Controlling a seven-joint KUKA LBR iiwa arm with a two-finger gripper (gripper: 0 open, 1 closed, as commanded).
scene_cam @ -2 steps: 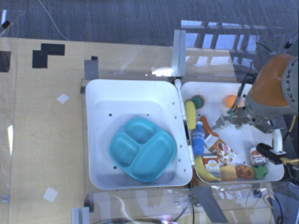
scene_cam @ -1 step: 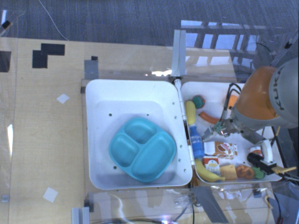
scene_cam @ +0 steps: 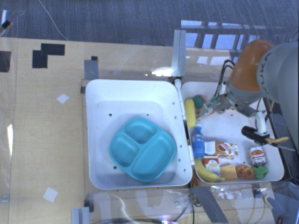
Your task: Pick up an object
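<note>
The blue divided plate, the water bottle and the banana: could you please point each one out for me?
blue divided plate (scene_cam: 142, 148), camera view, centre ridge.
water bottle (scene_cam: 198, 145), camera view, blue label.
banana (scene_cam: 205, 172), camera view, middle of the curve.

A blue divided plate (scene_cam: 142, 148) lies in the left white bin (scene_cam: 100, 125).

Labels on small cartons (scene_cam: 223, 149) and can (scene_cam: 257, 156), print too small to read

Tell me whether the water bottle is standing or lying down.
Lying down: the water bottle lies flat along the right bin's left wall, cap toward the corn.
</note>
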